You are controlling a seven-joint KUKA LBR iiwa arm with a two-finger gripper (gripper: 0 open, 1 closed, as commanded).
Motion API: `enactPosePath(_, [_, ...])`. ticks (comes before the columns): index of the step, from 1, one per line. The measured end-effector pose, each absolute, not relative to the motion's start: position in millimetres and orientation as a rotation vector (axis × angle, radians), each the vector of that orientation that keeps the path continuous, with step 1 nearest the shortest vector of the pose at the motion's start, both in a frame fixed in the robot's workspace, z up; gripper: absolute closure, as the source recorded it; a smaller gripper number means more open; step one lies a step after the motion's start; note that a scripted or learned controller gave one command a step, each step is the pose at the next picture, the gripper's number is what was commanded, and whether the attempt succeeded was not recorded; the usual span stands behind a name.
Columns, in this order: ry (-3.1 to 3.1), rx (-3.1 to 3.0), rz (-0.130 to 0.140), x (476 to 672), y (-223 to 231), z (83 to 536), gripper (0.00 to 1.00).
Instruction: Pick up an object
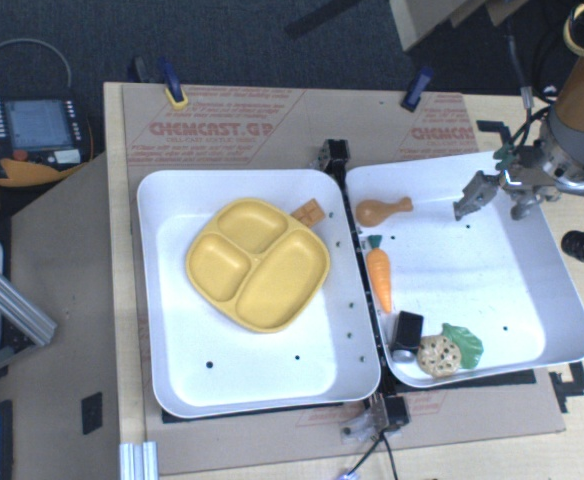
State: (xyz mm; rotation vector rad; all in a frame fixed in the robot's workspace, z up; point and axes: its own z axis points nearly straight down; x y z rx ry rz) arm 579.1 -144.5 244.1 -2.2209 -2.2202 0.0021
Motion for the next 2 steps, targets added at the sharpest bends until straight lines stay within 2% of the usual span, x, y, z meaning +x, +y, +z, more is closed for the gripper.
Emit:
enactPosePath(1, [-2.222, -2.222, 0.000, 579.8, -144, 245, 0.00])
enactPosePath(2, [-2.220, -2.221, 0.002, 581.0, -150, 187, 0.00])
